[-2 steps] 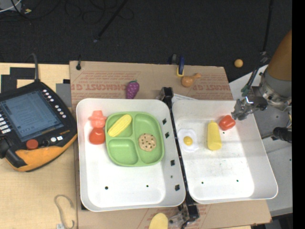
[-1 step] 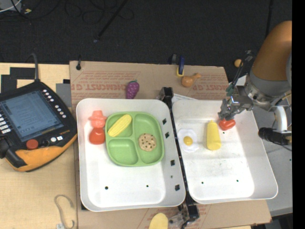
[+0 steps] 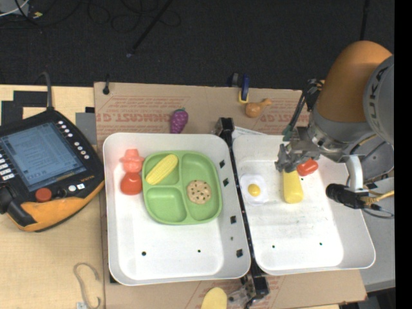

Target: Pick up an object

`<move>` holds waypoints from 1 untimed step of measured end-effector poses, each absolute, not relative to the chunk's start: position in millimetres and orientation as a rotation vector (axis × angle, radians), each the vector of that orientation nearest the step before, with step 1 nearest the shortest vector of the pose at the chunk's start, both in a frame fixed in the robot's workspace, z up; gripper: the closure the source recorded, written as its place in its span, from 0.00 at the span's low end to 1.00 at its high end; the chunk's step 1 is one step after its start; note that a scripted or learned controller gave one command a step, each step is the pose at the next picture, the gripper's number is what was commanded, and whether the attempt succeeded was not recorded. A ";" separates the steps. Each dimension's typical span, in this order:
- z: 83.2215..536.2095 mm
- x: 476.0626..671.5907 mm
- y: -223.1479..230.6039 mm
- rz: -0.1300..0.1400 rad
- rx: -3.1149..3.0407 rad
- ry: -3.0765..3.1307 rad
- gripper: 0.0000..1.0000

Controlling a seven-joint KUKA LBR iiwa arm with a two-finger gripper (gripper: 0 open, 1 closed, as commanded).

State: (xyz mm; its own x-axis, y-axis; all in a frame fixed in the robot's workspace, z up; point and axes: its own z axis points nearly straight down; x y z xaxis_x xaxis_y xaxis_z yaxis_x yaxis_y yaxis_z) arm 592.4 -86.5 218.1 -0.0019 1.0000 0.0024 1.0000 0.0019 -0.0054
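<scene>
Over the right bin (image 3: 335, 256), the gripper (image 3: 291, 161) hangs low at that bin's upper middle, with the grey and orange arm (image 3: 354, 89) reaching in above it. Whether it is wide, narrow or closed on anything cannot be told; the dark wrist hides that part.

Taking the right bin as the landmark: a yellow block (image 3: 293, 187) stands on its floor just under the gripper, a small red piece (image 3: 308, 167) lies touching or just beside the block's upper end, and a fried-egg toy (image 3: 255, 189) rests toward the bin's left wall. The block and the red piece look like the likeliest targets, since the tool sits right over them, probably lined up for a straight descent. Their closeness is a risk: closing there may nudge one thing while catching the other.

Left of the right bin sits the left bin (image 3: 129, 256), holding a green divided plate (image 3: 174, 211) with a corn cob (image 3: 160, 168) and a cookie (image 3: 199, 191) in separate compartments, and a pink and red toy (image 3: 131, 172) beside the plate. Nothing appears lifted yet.
</scene>
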 end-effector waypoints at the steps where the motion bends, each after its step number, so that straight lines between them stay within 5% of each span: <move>1: 218.3 589.5 -77.4 0.003 -2.219 -2.219 1.00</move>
